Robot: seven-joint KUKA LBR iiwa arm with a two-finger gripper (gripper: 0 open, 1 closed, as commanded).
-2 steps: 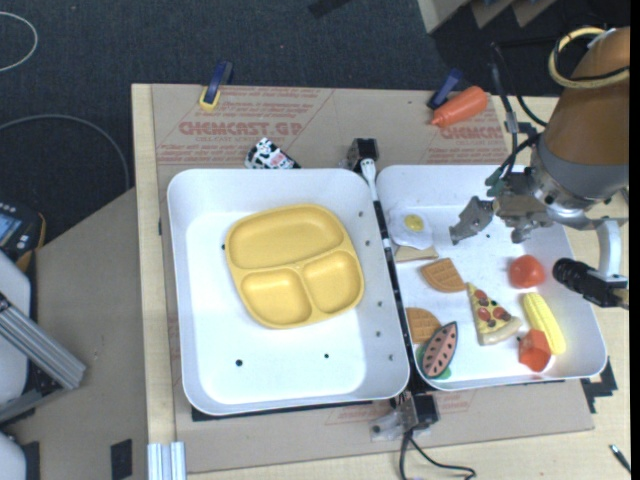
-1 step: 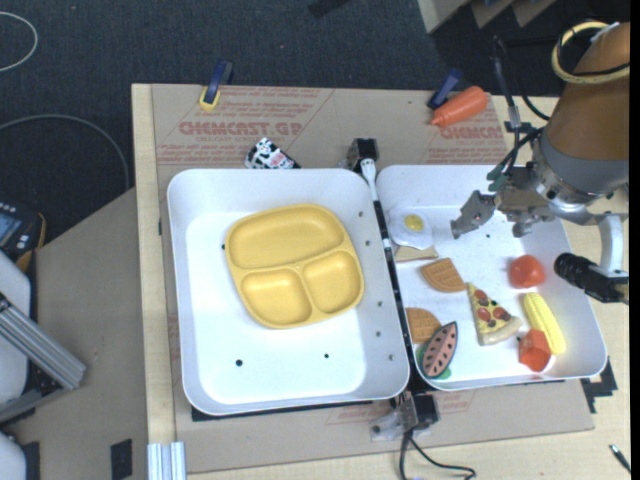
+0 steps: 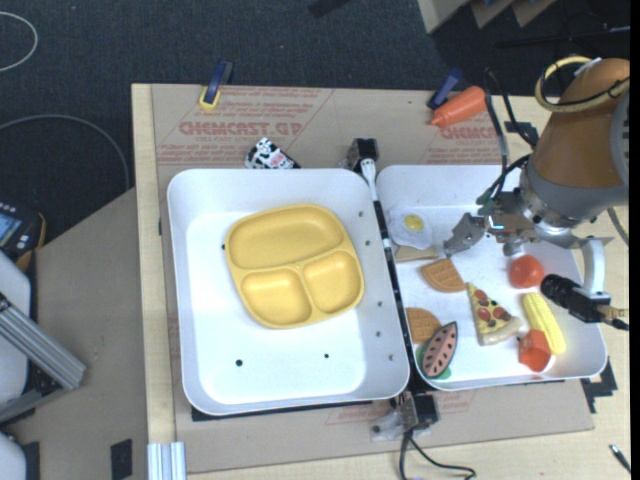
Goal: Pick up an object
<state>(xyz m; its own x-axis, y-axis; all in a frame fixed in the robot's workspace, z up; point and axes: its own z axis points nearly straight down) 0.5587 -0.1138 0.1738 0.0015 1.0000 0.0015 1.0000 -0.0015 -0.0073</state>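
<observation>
The right bin (image 3: 440, 186) holds several toy foods: a fried egg (image 3: 412, 226), a brown cracker (image 3: 441, 273), a pizza slice (image 3: 490, 313), a watermelon slice (image 3: 440, 348), a round cookie (image 3: 421, 321), a red tomato (image 3: 525, 270), a yellow corn piece (image 3: 543, 323) and a small red piece (image 3: 535, 351). My gripper (image 3: 466, 236) hangs low over this bin, between the egg and the cracker, just right of the egg. Nothing is visibly held in it. The arm (image 3: 575, 158) covers the bin's back right corner.
The left bin (image 3: 200, 298) bears a yellow divided plate (image 3: 293, 265). On the bench behind the bins lie an orange toy carrot (image 3: 458, 106), a black-and-white toy (image 3: 270, 155) and a yellow clamp (image 3: 213, 86). A black cylinder (image 3: 572, 298) juts over the right bin.
</observation>
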